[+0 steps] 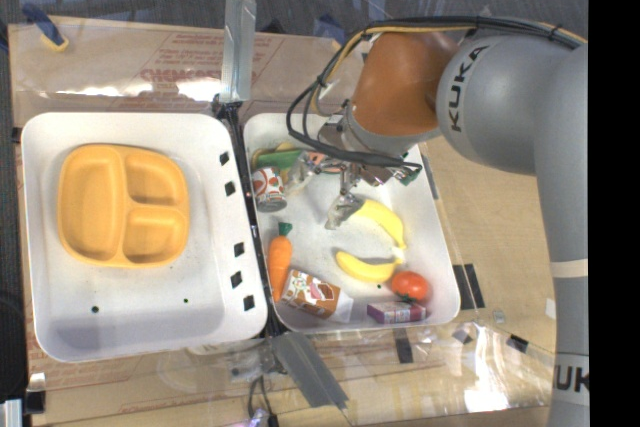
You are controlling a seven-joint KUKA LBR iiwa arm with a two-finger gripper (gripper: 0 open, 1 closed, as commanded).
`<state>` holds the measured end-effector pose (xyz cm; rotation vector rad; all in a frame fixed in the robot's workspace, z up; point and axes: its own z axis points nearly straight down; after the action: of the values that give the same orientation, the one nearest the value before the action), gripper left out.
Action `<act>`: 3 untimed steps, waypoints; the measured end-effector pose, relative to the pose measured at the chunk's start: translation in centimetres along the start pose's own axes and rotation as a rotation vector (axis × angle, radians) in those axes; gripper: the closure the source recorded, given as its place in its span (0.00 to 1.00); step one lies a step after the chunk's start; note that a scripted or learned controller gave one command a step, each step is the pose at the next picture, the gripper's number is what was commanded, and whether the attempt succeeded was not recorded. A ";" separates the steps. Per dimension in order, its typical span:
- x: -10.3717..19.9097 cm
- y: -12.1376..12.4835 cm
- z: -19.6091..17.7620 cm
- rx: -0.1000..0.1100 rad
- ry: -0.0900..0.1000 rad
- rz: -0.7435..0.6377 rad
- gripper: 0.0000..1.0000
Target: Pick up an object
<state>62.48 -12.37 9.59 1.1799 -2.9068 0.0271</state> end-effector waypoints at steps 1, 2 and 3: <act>1.4 2.1 -0.4 0.013 -0.008 0.135 0.00; 6.4 -2.0 -1.3 -0.012 -0.011 0.060 0.00; 0.4 -3.6 -1.6 -0.013 -0.013 0.214 0.00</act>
<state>64.68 -15.23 11.28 0.8656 -3.0247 0.0019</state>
